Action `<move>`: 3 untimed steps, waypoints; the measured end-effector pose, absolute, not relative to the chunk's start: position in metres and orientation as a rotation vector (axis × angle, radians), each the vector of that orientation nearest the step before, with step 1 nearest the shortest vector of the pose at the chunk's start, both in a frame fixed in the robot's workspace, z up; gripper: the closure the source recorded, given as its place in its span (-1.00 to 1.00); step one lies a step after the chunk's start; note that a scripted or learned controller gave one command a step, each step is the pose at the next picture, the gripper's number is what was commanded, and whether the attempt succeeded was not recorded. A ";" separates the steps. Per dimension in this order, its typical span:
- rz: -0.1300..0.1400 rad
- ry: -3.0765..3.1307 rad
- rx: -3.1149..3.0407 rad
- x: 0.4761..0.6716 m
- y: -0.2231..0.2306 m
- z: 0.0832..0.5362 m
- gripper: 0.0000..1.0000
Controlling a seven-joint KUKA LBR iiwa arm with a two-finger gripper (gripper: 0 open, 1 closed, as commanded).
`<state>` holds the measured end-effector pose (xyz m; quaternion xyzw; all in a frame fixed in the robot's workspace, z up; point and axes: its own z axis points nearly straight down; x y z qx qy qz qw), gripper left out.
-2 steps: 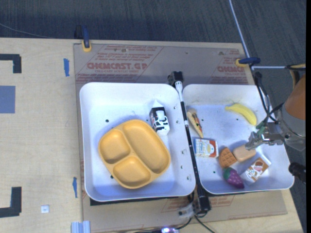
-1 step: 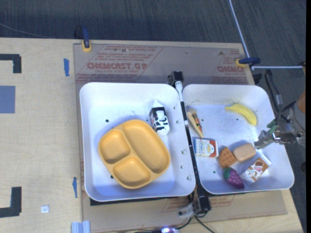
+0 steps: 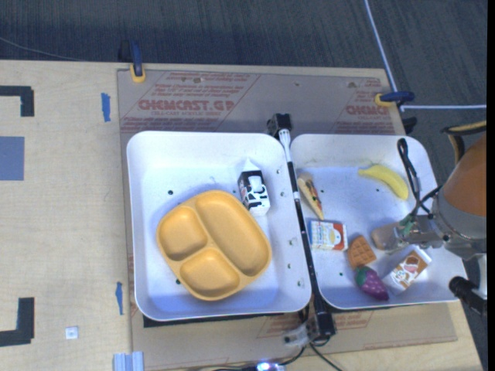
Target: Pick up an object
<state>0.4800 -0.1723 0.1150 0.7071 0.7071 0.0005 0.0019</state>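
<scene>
The end effector [image 3: 402, 234] hangs low over the right bin [image 3: 340, 149], reaching in from the right edge; whether it is wide or narrow cannot be told from this angle, and nothing can be seen gripped in it. A pale, flattish item [image 3: 383, 236] lies right at its tip, touching or nearly so, and looks the likeliest target. Just below sits a small white and orange carton [image 3: 408, 270], with a purple grape bunch [image 3: 373, 283] and an orange waffle-like piece [image 3: 360, 251] a little further left. A boxed snack [image 3: 327, 235] and a long striped piece [image 3: 310, 195] lie beyond those, and a banana [image 3: 385, 179] rests above the end effector. Well away, the left bin [image 3: 155, 161] holds a yellow 3-compartment plate [image 3: 213, 243] and a small black and white carton [image 3: 254, 190]. By the look of it the pick is at the approach stage: every item rests on a bin floor, so closing, lifting and clearing the bin all remain.
</scene>
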 end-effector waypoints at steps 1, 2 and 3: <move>0.014 2.202 2.210 0.485 -0.108 0.093 1.00; 0.006 2.208 2.212 0.483 -0.214 0.090 1.00; 0.003 2.223 2.218 0.532 -0.131 0.160 1.00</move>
